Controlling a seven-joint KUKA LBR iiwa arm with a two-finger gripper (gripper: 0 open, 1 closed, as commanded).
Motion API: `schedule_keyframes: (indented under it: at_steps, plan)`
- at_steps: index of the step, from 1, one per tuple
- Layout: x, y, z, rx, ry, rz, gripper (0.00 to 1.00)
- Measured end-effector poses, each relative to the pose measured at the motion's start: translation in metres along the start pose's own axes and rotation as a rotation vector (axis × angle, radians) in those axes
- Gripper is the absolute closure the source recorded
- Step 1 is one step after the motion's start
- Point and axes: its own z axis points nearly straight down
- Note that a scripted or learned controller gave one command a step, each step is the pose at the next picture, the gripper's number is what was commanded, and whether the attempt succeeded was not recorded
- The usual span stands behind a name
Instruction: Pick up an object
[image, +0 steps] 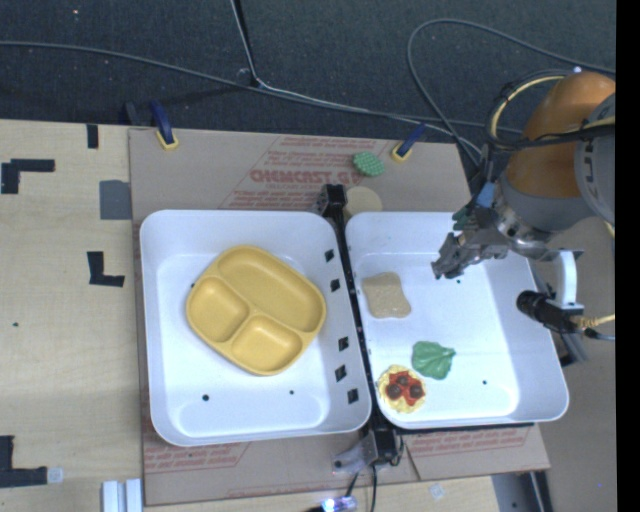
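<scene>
The right bin (520, 395) holds three small items: a tan bread-like slice (386, 296) near its left wall, a green leaf piece (433, 358) toward the front, and a round pizza-like piece with red spots (402, 389) at the front left. My gripper (447, 265) hangs over the back middle of this bin, to the right of the tan slice and apart from it. Nothing shows between its dark fingertips.
The left bin (165, 250) holds a yellow divided plate (256, 308). A small green object (368, 163) lies on the cardboard behind the bins. Blue clamps (162, 128) sit at the cardboard's back edge, and cables run across the dark floor behind.
</scene>
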Motion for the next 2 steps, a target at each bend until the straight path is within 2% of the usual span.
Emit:
schedule_keyframes:
  at_steps: [1,2]
  plan:
    - [0.051,0.016,0.010,0.000,0.000,0.000,1.00]
    - [0.106,0.033,-0.001,-0.002,0.000,0.000,1.00]
